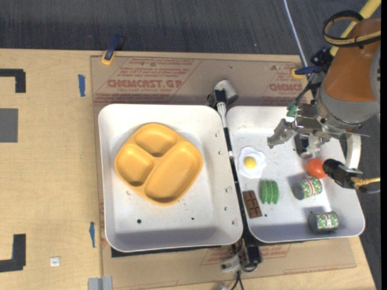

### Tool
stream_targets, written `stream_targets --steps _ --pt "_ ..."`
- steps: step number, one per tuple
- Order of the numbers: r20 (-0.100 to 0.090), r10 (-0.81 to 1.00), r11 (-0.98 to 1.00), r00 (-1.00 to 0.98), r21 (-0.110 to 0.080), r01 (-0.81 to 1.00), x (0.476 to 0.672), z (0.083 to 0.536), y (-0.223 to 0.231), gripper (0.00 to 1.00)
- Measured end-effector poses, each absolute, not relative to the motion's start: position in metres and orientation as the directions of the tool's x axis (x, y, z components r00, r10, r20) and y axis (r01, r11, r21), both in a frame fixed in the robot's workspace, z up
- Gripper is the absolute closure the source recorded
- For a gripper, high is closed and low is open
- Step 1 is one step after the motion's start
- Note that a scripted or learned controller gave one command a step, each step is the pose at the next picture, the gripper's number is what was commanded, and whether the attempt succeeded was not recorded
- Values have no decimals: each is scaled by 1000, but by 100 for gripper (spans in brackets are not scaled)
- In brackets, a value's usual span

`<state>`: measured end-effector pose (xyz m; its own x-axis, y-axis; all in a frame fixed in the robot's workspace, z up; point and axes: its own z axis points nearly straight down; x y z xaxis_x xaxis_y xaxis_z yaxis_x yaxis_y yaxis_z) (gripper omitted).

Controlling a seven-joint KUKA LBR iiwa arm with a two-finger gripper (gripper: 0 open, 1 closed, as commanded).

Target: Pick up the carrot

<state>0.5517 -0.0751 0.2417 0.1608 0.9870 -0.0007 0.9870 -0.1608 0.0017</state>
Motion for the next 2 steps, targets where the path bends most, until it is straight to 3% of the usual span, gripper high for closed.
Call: stream_targets --steps 1,2 --pt "1 998 -56 56 -2 998 504 184 -12 0" --pt "1 996 84 -84 -3 996 479 160 139 0"
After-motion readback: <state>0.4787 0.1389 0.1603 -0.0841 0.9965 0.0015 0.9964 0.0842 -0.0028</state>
